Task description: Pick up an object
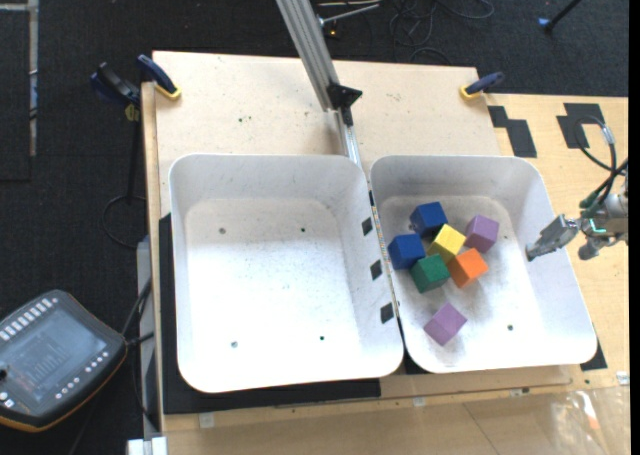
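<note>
Here the gripper [548, 240] sits over the right rim of the right bin [560, 313], roughly midway along that edge, with the arm reaching in from the tabletop's right side. Nothing shows between its tips, and the view is too small to say whether it is apart or together. The candidates for picking all lie toward the left of the gripper, inside the same bin. A tight cluster sits near the bin's middle: a dark blue cube [428, 216] toward the far edge, a second blue cube [406, 250] nearest the divider between the bins, a yellow cube [449, 240] in the centre, a green cube [431, 272] and an orange cube [467, 265] touching on the near side, and a purple cube [482, 232] on the cluster's right flank. A second purple cube [445, 323] lies apart from the rest, nearer the bin's front edge. The purple cube on the right flank and the orange cube are the closest to the gripper, lying almost straight across from it. The left bin [200, 243] holds no cubes. Judging by this layout, the coming move would be a short reach leftward and down into the bin; the lone purple cube offers the clearest access, since its neighbours stand well apart.
</note>
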Available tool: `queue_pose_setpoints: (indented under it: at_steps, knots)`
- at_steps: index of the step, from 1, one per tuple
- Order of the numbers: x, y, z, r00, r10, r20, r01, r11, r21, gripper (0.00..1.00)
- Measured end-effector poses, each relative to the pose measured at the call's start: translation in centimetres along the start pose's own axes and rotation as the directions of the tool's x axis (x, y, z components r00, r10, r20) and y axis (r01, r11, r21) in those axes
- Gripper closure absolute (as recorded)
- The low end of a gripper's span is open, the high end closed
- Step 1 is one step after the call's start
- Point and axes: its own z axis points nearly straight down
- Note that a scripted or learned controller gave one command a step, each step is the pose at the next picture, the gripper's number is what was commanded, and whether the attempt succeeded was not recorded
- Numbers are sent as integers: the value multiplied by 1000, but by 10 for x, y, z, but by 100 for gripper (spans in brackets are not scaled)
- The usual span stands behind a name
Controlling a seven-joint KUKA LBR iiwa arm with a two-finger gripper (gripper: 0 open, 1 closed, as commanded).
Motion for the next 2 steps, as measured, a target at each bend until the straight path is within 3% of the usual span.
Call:
queue_pose_setpoints:
  at_steps: [1,2]
  knots:
    - [0,1,-2,1000,0,1,0,1000,-4,0]
    - [4,5,60,1000,2,-1,-2,1000,2,0]
